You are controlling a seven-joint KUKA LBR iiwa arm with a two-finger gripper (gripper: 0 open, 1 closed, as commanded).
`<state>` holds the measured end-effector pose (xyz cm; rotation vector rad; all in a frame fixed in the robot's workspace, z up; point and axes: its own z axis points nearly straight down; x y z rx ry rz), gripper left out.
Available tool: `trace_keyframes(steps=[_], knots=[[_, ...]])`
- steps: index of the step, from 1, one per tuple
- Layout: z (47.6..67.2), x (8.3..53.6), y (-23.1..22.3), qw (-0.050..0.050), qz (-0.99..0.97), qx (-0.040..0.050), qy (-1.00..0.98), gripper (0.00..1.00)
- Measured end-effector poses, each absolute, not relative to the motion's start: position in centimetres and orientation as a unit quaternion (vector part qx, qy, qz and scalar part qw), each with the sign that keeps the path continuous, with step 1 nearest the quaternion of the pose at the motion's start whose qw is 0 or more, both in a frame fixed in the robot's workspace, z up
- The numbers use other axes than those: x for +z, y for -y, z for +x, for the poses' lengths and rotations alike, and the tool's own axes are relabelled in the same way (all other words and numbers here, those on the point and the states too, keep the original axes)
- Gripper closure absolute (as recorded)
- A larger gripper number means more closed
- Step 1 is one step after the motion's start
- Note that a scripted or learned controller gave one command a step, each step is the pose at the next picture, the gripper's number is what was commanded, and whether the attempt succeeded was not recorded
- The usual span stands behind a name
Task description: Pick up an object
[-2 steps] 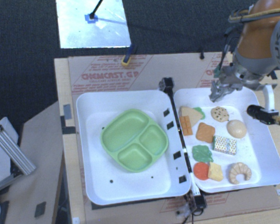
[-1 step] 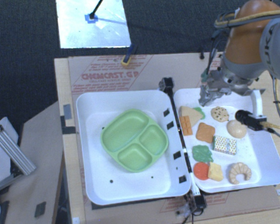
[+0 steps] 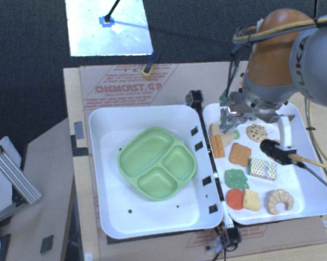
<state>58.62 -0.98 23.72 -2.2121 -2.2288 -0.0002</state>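
Metallic gripper [image 3: 228,118] hangs at the upper left of the right bin [image 3: 321,196]; finger state cannot be told. Just beside it lies a pale wedge [image 3: 229,137], then a round speckled cookie [image 3: 256,131]. Smooth green compartment plate [image 3: 156,163] occupies the left bin [image 3: 111,215].

Bright, even light — slightly soft focus

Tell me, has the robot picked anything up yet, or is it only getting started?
Nothing looks picked up yet. The gripper is low over the far end of the right bin, near the wedge-shaped piece, but no item shows between its fingers. The cookie, croissant and other toy foods lie in that bin. The green tray sits in the left bin. Grasping and lifting remain.
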Motion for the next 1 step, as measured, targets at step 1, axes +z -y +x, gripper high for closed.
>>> trace_keyframes(steps=[1], knots=[[57.68,22.12,-3.71,0.0,-0.705,-0.0002,0.709,1.0]])
